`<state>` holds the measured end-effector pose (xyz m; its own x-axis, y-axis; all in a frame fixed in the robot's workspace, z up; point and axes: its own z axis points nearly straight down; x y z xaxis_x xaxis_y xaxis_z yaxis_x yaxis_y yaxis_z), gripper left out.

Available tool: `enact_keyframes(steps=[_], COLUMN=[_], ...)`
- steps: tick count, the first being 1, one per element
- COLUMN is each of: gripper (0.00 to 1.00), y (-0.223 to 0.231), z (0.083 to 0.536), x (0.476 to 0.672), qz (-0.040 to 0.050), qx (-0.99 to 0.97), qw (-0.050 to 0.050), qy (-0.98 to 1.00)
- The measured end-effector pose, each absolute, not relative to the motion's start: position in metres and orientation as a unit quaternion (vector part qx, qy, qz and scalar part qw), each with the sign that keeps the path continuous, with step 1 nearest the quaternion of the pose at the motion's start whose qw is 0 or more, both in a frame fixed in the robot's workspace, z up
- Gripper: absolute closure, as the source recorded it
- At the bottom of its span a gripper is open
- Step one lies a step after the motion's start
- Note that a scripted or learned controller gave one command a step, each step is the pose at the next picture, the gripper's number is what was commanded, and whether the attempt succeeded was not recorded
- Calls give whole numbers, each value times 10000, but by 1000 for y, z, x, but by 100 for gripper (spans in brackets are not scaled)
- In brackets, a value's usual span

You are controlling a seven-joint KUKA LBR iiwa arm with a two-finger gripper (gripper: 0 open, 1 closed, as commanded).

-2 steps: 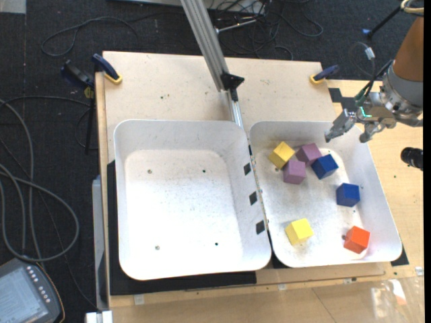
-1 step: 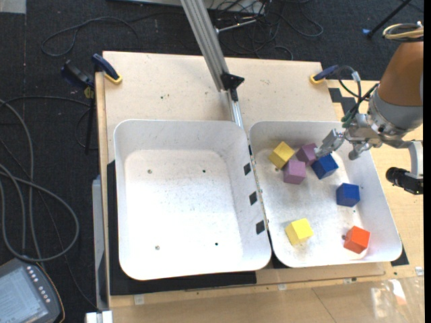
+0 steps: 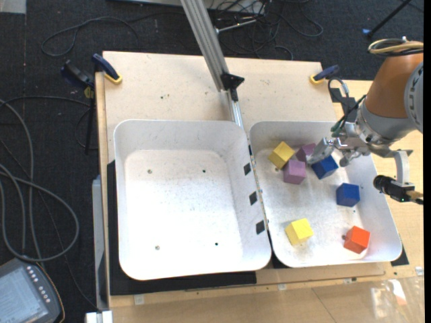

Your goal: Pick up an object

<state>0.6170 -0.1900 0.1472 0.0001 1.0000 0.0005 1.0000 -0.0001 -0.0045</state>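
Note:
My gripper (image 3: 332, 152) hangs over the back of the right bin (image 3: 384, 244), reaching in from the right. Directly at its tip sits a blue cube (image 3: 324, 167), tilted; I cannot tell whether it is gripped or only touched. Just left of it are a purple cube (image 3: 294, 171), a second mauve cube (image 3: 308, 152) and a yellow cube (image 3: 283, 155), packed close together. Farther forward lie another blue cube (image 3: 347, 194), a yellow cube (image 3: 299, 231) and an orange cube (image 3: 357, 239), each apart from the others.
The left bin (image 3: 135, 261) stands beside the right one, sharing a raised middle wall (image 3: 254, 194). A slanted metal pole (image 3: 205, 32) crosses the back of the bench. Clamps (image 3: 108, 69) (image 3: 323, 75) sit at the bench's back corners.

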Motion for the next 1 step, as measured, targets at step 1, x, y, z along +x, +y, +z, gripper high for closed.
enact_keyframes(steps=[1], gripper=[0], y=[-195], z=[119], x=[623], qz=[-36], qx=[-7075], qw=[-131], qy=[-7066])
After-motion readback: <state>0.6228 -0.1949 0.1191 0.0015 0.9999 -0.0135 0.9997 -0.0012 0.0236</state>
